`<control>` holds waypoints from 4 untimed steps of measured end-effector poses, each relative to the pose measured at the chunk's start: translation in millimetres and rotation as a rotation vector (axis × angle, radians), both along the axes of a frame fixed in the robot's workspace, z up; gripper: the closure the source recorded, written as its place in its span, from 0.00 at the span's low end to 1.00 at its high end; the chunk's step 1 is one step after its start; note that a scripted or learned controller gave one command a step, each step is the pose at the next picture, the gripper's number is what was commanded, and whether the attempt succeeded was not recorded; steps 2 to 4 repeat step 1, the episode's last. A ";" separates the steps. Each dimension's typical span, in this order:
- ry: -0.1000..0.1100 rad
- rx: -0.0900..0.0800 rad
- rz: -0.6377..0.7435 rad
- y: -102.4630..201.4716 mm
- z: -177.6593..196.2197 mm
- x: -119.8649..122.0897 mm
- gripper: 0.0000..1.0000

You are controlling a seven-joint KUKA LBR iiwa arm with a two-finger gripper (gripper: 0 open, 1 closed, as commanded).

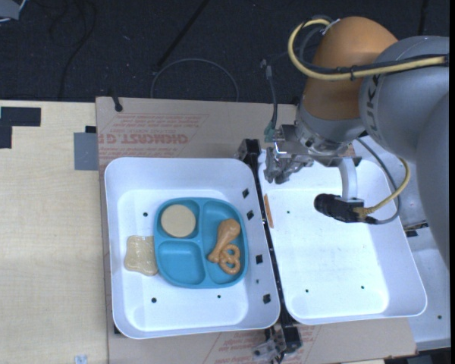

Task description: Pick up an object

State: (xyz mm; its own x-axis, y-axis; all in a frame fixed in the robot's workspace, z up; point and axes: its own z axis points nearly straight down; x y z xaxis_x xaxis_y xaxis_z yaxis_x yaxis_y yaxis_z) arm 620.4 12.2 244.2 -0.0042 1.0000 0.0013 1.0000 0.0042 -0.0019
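A blue divided plate lies in the left bin. It holds a round tan disc, a tan drumstick and a small pretzel. A pale toast-like piece rests against the plate's left side. A thin orange stick lies along the left wall of the right bin. My gripper hangs over the far left corner of the right bin, just above the stick's far end, with nothing seen in it.
The grey arm with its orange band fills the upper right. A black connector on a yellow cable hangs over the right bin. A raised divider separates the bins. Cardboard lies beyond them.
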 end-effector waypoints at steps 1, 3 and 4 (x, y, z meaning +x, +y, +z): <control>0.001 0.000 -0.001 48.1 2.3 -2.4 1.00; 0.001 0.000 -0.001 48.1 2.3 -2.4 1.00; 0.001 0.000 -0.001 48.1 2.3 -2.4 1.00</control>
